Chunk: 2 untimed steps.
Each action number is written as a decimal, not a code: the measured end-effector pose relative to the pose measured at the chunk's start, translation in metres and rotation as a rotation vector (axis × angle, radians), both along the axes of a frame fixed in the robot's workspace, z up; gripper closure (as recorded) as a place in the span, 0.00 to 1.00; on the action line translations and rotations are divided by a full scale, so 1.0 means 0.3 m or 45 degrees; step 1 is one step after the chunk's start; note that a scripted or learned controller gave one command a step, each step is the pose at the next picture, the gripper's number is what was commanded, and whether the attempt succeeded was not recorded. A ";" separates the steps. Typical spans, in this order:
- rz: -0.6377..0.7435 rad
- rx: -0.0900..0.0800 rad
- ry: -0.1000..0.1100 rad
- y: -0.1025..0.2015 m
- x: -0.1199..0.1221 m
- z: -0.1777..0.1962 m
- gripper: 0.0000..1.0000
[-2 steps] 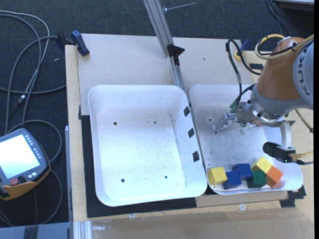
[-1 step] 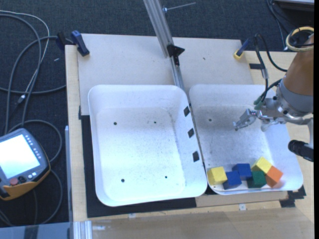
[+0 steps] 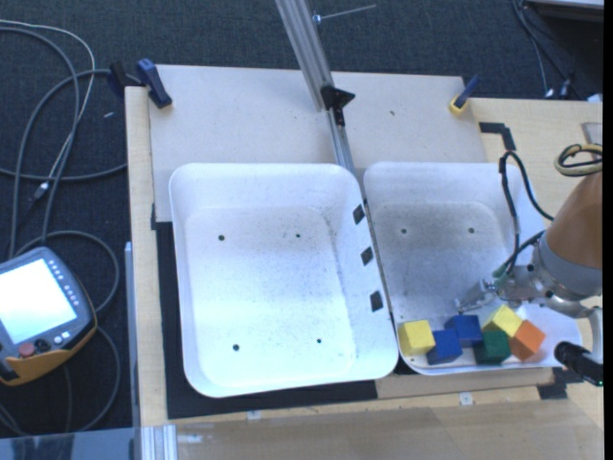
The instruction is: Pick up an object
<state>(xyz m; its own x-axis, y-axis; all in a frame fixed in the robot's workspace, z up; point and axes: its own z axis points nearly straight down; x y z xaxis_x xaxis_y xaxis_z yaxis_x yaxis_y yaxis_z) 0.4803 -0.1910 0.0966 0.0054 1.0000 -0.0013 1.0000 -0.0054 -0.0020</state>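
Several small blocks lie clustered in the front right corner of the right bin (image 3: 431, 209): a yellow block (image 3: 417, 336), two blue blocks (image 3: 445, 347) (image 3: 466, 327), a green block (image 3: 494, 344), a second yellow block (image 3: 506, 319) and an orange block (image 3: 528, 339). My gripper (image 3: 482, 299) reaches in from the right, low over the bin floor, just behind the blue and yellow blocks. Its silver tip points left. I see no block in it. The grey wrist (image 3: 565, 276) covers the bin's right rim.
The left bin (image 3: 259, 276) lies beside the right one, with black clips on the shared rim. A metal pole (image 3: 306, 46) runs up from between the bins. A black cable (image 3: 512, 190) loops over the right bin's far right corner. A teach pendant (image 3: 38, 305) lies off the bench at the left.
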 end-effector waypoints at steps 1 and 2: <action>0.014 0.002 -0.012 0.185 0.010 0.014 0.00; 0.014 0.007 0.000 0.354 0.002 0.010 0.00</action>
